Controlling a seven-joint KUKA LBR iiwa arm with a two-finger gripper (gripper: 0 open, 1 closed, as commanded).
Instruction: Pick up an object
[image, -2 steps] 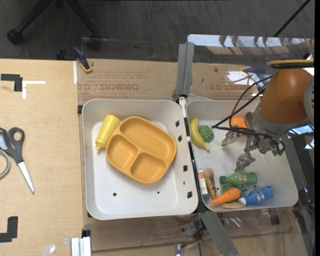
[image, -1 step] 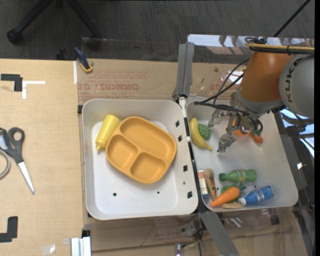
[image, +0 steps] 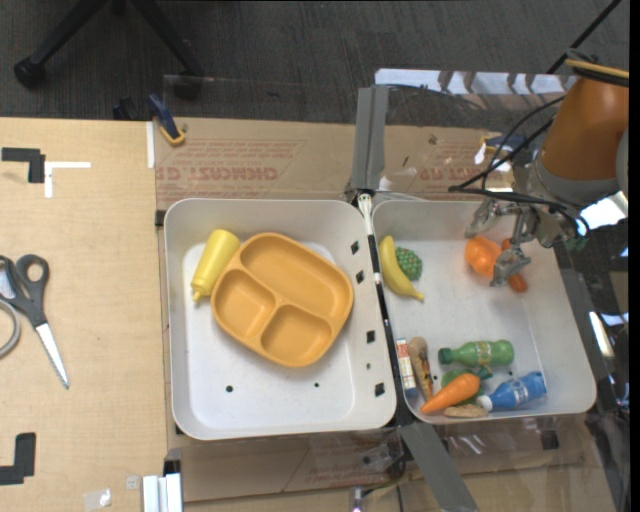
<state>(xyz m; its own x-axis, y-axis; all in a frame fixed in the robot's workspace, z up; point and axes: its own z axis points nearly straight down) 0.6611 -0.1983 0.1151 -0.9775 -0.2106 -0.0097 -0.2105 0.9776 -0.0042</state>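
My gripper (image: 505, 250) hangs over the upper right part of the right bin (image: 560, 330), below the arm's orange band. An orange round object (image: 481, 256) lies just left of it, touching or very close. A small orange-red piece (image: 517, 283) shows just below the gripper. The gripper's metal parts hide where the two meet, so I cannot tell whether the orange object is held.
The right bin also holds a banana (image: 396, 278), a green knobbly fruit (image: 408, 263), a green bottle (image: 478, 353), a carrot (image: 450, 392), a blue bottle (image: 516, 390) and a tube (image: 405, 365). In the left bin (image: 190, 390) are a yellow divided plate (image: 280, 298) and a yellow bottle (image: 213, 262).
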